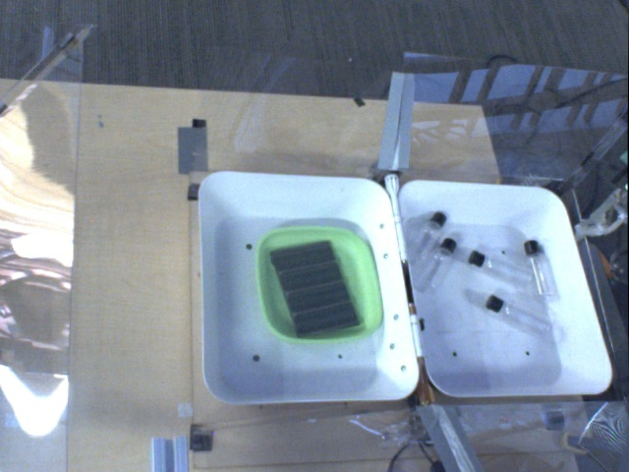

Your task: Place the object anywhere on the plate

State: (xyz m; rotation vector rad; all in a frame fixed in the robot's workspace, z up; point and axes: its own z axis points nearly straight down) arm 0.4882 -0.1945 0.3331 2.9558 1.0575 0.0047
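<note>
Saw clear black-capped vials (538,266) strewn at mixed slants in the right bin (582,362). Found the green plate (265,285) in the left bin (221,362), carrying a dark ridged block (314,289). Judged the carry leftward across the bins' meeting walls. Could not tell the end effector's state.

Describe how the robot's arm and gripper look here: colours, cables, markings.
What I can describe lies at the right edge, where the arm reaches in. Thin dark bars cross one another, and a pale cable curls just outside the right bin. I cannot tell whether these belong to the arm. I can read no markings on them.
</note>
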